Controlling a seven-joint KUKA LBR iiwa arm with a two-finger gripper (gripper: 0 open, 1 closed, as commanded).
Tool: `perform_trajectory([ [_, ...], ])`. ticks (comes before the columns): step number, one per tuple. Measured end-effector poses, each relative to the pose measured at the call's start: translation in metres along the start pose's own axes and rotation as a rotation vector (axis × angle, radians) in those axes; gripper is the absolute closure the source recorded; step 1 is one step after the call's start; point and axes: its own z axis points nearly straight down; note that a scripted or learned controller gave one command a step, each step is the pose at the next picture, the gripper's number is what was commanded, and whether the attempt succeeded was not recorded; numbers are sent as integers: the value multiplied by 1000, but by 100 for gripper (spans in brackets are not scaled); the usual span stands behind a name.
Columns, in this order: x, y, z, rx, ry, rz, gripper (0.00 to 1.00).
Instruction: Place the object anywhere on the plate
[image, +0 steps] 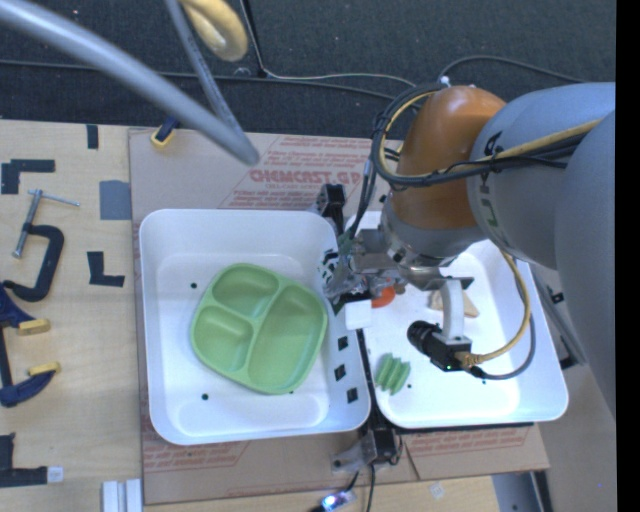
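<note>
A light green plate (262, 327) with three compartments lies in the left bin (165, 300), and nothing rests on it. My gripper (350, 283) hangs over the divide between the two bins, just off the plate's right edge, largely hidden under the orange-banded wrist (440, 150). A small orange-red thing (383, 296) shows right beside the gripper; I cannot tell whether it is held. In the right bin (520, 395), a ridged green object (392, 373) lies near the front left corner, and a pale beige object (456, 303) lies under the arm.
A black cable fitting (437, 345) with a yellow cable hangs from the arm over the right bin. Clamps (35, 262) and tools lie on the bench at the left. A grey bar (140, 75) crosses the top left.
</note>
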Motion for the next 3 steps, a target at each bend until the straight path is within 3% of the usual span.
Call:
perform_trajectory([
  [2,112,9,13,2,-2,1,100],
  [3,138,21,24,1,-3,4,100],
])
